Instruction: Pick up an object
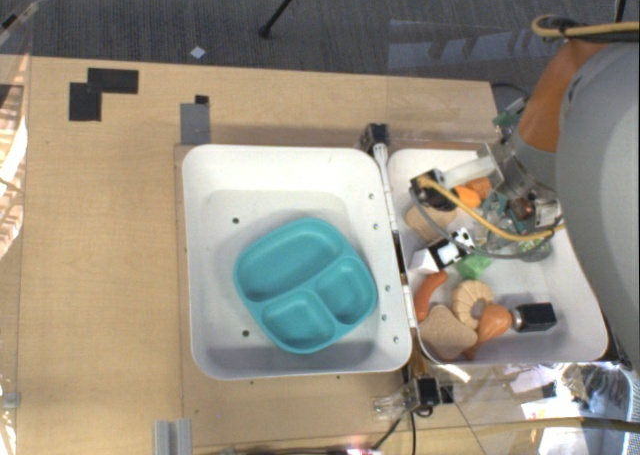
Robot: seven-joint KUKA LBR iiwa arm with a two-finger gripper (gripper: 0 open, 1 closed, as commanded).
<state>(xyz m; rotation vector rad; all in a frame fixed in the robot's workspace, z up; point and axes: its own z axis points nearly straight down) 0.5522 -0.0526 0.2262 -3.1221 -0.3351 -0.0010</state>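
A grey arm point(600, 183) with an orange band reaches in from 3 o'clock over two white bins set side by side on a pale wooden table point(100, 293); its pincer point(512, 205) hangs over the right bin point(590, 338), toward that bin's 12 o'clock side. Whether it stands apart or together cannot be told from this angle.

The loose pieces for picking all lie in the right bin, crowded toward its 9 o'clock wall. An orange piece point(477, 190) sits just at the pincer's 9 o'clock; a small black-and-white piece point(461, 240) lies at its 7 o'clock; a green piece point(476, 266) lies just beside that one, near the bin's middle. Toward 7 o'clock the pieces press together: a red-orange curved piece point(430, 289), a round tan piece point(471, 296), a larger tan piece point(445, 333) and an orange tapered piece point(495, 322). A small black block point(537, 316) lies just beside the tapered piece, at the bin's 5 o'clock.

The left bin point(200, 243) carries a teal plate point(305, 285) with three compartments, lying flat a little toward 5 o'clock of the bin's middle; black patches point(100, 93) mark the table at 10 o'clock.
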